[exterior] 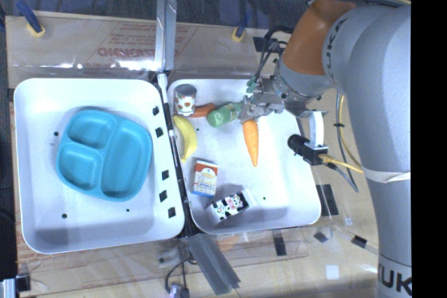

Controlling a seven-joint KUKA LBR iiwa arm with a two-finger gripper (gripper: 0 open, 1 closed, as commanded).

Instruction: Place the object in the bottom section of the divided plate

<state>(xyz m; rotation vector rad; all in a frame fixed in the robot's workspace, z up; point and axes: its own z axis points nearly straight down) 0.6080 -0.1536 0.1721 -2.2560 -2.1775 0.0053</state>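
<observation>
Faintly, mirrored red printing is showing through the clear sheet along the far edge of the table (84,45), too washed out to read, and large white letters "UK" are showing on the arm's base at the lower right. The small carton (204,177) is carrying an orange and white label, and the black and white patterned box (229,204) is lying near it; neither label can be read.

The arm (363,80) is reaching in from the right, its orange band bending over the right bin (293,199), with the gripper (257,102) hanging low over that bin's far part. Whether the jaws are open or closed cannot be told. The carrot (251,141) is sitting just below them, thick end up against the gripper and tip pointing toward the near side. A green object (223,114) is lying just left of the gripper, with a small cup (185,100) and a banana (185,136) further left.

The blue divided plate (103,153) is resting in the left bin (42,220), well apart from the carrot. Dark carpet is lying beyond the table.
</observation>
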